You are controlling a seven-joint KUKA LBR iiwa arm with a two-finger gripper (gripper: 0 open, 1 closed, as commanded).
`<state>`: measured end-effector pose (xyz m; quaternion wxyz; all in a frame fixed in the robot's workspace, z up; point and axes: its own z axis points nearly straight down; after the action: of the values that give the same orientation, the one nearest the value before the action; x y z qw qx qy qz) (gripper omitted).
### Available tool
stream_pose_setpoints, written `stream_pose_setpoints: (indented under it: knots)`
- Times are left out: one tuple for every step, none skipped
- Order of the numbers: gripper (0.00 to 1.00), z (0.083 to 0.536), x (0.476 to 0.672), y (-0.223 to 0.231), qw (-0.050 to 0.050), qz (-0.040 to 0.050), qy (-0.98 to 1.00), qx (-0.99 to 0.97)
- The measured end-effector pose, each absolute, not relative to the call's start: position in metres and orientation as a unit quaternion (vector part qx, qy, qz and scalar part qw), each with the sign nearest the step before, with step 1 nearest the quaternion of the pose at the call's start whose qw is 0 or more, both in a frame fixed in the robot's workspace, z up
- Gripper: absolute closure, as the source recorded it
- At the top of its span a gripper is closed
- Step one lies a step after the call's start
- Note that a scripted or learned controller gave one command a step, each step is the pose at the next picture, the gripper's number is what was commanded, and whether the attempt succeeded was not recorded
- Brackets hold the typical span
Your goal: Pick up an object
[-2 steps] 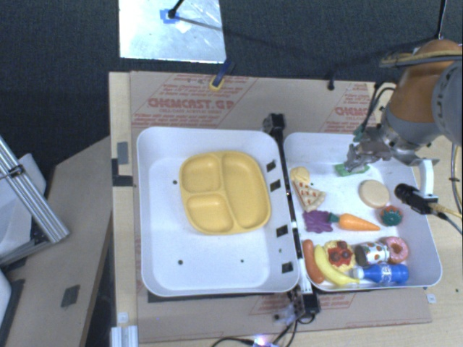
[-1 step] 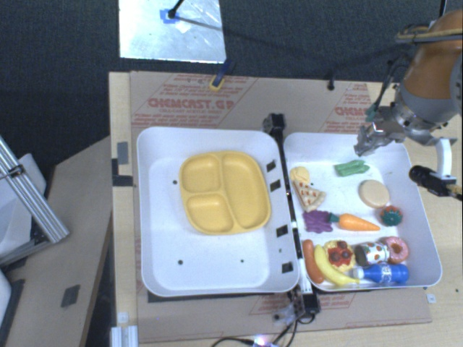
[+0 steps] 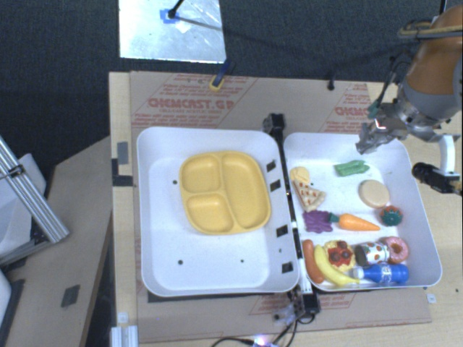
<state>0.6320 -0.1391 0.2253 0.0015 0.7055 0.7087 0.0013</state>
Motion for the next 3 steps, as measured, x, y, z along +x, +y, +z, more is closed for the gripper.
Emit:
stream_pose_setpoints:
  knots:
    - [1.0,0.222,0.636,-0.079,0.0,0.0012,0.71,0.704]
    - [1.0,0.235,0.655,-0.052,0.001,0.002,0.71,0.704]
    - [1.0,0.233,0.644,-0.06,0.001,0.0001,0.707,0.707]
